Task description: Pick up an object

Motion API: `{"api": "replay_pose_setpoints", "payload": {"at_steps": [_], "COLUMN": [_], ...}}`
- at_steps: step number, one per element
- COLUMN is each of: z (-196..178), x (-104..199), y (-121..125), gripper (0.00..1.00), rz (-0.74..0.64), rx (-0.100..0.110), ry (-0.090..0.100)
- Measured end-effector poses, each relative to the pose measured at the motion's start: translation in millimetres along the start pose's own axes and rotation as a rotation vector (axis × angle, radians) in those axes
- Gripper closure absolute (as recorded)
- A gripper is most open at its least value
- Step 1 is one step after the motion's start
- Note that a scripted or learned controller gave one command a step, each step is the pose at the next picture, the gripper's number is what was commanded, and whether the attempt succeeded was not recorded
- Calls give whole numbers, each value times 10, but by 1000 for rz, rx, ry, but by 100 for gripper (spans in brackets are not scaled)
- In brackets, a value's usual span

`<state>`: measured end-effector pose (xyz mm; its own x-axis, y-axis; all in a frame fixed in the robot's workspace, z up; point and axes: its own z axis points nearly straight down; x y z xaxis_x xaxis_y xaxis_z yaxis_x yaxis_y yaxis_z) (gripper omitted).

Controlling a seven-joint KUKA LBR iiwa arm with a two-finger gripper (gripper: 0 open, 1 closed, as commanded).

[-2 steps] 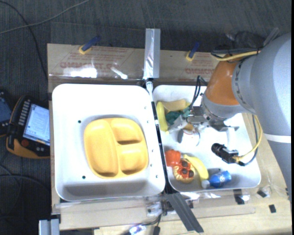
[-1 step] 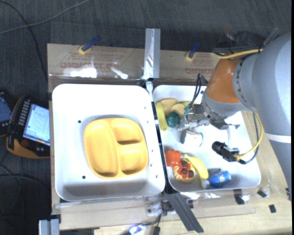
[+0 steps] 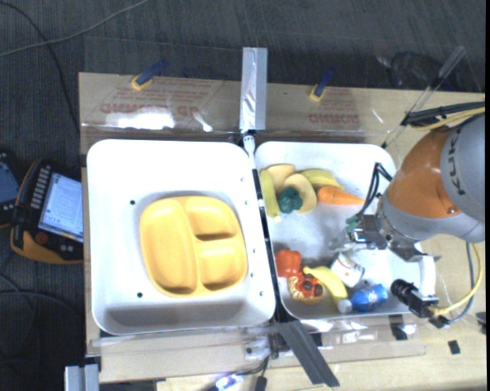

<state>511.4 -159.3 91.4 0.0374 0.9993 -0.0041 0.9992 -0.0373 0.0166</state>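
Note:
The right bin (image 3: 326, 155) holds several toy items: a yellow piece with a green ball (image 3: 290, 194), a banana (image 3: 320, 176), an orange carrot (image 3: 339, 195), a red pepper (image 3: 288, 262), a second banana (image 3: 328, 281), a small white bottle (image 3: 347, 269) and a blue item (image 3: 368, 297). My gripper (image 3: 360, 236) hangs low over the right bin's middle right, just above the white bottle and below the carrot. The arm's orange band (image 3: 420, 187) stands over the bin's right rim.
The left bin (image 3: 114, 218) holds a yellow divided tray (image 3: 193, 243). A metal divider post (image 3: 253, 88) rises between the bins at the back. A handheld pendant (image 3: 41, 210) lies on the floor at left. Cables trail at the right edge.

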Motion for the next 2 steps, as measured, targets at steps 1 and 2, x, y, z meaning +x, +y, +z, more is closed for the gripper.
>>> {"api": "replay_pose_setpoints", "payload": {"at_steps": [1,2], "z": [17,-5], "x": [6,466], "y": [-1,-217], "gripper": [0,0], "rz": [-1,-126], "rx": [1,-10], "ry": [0,-12]}}
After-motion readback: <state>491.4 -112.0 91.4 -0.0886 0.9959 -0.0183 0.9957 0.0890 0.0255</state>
